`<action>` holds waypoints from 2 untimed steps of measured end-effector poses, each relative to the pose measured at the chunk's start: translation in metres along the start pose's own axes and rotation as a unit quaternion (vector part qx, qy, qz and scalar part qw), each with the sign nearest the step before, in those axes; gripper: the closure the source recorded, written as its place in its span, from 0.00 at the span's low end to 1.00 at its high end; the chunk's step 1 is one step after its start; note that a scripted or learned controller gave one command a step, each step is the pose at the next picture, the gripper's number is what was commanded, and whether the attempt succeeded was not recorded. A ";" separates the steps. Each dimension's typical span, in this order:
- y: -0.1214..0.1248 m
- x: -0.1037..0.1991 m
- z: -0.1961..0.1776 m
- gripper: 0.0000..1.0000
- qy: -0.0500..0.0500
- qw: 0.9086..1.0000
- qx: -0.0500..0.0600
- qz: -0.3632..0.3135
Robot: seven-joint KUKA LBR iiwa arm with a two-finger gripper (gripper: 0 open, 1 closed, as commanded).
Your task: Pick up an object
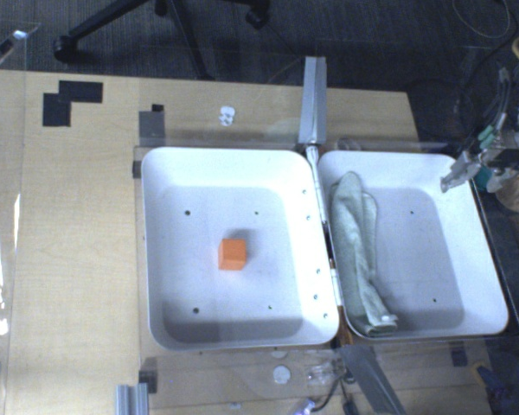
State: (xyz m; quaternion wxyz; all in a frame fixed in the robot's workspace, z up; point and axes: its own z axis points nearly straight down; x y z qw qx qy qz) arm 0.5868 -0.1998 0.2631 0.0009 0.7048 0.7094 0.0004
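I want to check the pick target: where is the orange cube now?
In the camera view the orange cube lies in the left bin, near its middle, alone, apart from the folded grey cloth in the right bin.

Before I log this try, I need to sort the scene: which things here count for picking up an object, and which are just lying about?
For the job:
- orange cube, in the left bin
- grey cloth, along the right bin's left wall
- gripper, at the right bin's upper right corner

Lying about:
- chair base on the floor
- black tape marks on the bench
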 end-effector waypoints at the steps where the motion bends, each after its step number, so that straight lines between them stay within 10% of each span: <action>1: 0.046 -0.003 0.160 0.00 -0.001 1.000 -0.002 -0.020; 2: 0.049 -0.002 0.148 1.00 -0.002 1.000 -0.005 -0.023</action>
